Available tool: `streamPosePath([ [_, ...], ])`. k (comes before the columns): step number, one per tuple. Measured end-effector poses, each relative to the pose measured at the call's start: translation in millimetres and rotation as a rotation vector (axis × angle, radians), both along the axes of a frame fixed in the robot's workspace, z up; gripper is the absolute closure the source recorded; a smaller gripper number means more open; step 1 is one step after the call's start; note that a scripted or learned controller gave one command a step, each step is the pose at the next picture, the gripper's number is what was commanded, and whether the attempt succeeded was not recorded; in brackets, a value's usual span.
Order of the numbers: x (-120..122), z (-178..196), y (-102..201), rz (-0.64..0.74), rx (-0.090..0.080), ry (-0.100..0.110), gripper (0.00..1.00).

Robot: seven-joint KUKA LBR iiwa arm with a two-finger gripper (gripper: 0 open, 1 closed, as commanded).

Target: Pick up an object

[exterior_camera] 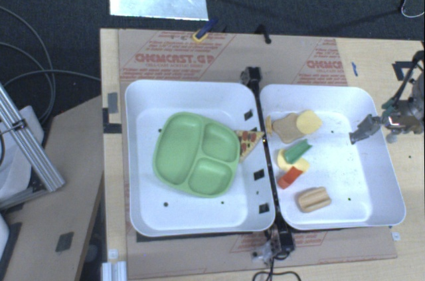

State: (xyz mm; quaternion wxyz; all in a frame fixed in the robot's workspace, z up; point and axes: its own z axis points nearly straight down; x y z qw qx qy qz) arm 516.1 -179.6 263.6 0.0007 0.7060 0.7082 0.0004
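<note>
While the gripper hangs at the right bin's right edge, I cannot tell its state. Nearest it, at the bin's near side, lies the bread roll, apart from other toys: probably light, rigid plastic, best pinched across its short width.

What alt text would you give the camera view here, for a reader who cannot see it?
The gripper hangs over the right bin's right side, apart from the toy food there: a hot dog bun, a yellow piece and others. The left bin holds a green divided plate with a pizza slice at its edge.
</note>
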Motion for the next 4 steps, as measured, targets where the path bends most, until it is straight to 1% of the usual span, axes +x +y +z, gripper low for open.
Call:
streamPosePath([
  [1,-19,-50,66,0.007,0.004,0.005,0.00],
  [2,-29,-81,154,0.010,0.005,0.003,0.00],
  [3,-27,-68,148,-0.001,0.001,-0.004,1.00],
  [4,-29,-69,199,0.006,0.003,-0.001,1.00],
])
